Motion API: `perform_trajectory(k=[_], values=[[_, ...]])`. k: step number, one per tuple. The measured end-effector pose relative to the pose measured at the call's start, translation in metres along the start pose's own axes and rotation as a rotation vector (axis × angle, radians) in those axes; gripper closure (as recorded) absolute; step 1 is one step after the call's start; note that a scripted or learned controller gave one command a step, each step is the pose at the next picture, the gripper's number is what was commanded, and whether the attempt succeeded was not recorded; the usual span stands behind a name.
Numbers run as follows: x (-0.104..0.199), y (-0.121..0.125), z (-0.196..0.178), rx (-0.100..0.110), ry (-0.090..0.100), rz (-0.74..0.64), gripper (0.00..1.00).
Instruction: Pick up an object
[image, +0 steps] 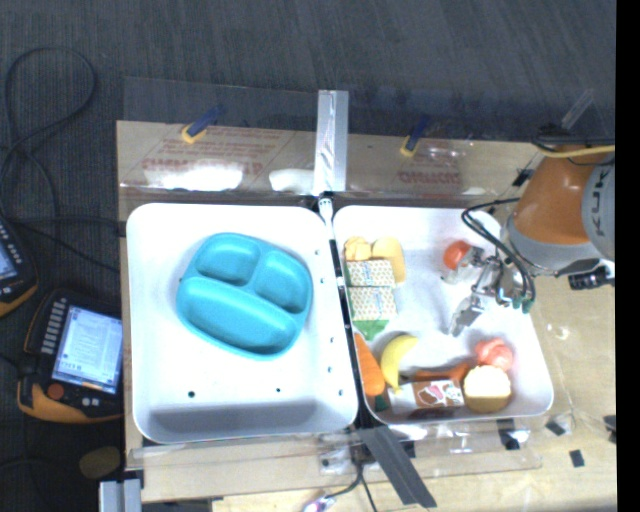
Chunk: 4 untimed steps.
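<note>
- Handheld black and orange control pendant (68, 352) with a lit screen lies at the lower left of the frame, on the dark floor beside the bench.
- Left shallow white bin (150, 400) holds a turquoise plastic divided plate (247, 291), set in its upper middle.
- Right shallow white bin (425, 225) holds the toy food. Along its left wall sit a yellow rounded piece (388, 255), two pale patterned blocks (368, 285), a yellow banana (398, 353) and an orange carrot (368, 372).
- Brown rectangular packet (432, 392) lies along the lower edge, touching a tan bread-like piece (486, 387), with a red tomato-like ball (494, 351) just above it.
- Small red-orange round object (456, 254) rests in the upper part of this bin, just left of the arm's wrist.
- Two-finger metal gripper (466, 316) hangs over bare bin floor right of centre, fingers slightly spread, nothing between them.
- Grey arm with its orange band (553, 205) enters from the upper right.
</note>
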<state>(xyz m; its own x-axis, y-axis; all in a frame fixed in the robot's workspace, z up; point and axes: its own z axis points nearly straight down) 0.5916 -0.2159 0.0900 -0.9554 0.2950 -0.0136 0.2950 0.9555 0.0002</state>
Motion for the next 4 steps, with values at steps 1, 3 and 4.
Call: perform_trajectory(k=[1, 3, 4], values=[[-0.002, 0.001, -0.012, 0.005, -0.006, -0.004, 1.00], [0.038, 0.016, -0.153, 0.007, 0.012, 0.546, 1.00], [0.100, -0.036, -0.105, 0.008, 0.014, 0.778, 1.00]])
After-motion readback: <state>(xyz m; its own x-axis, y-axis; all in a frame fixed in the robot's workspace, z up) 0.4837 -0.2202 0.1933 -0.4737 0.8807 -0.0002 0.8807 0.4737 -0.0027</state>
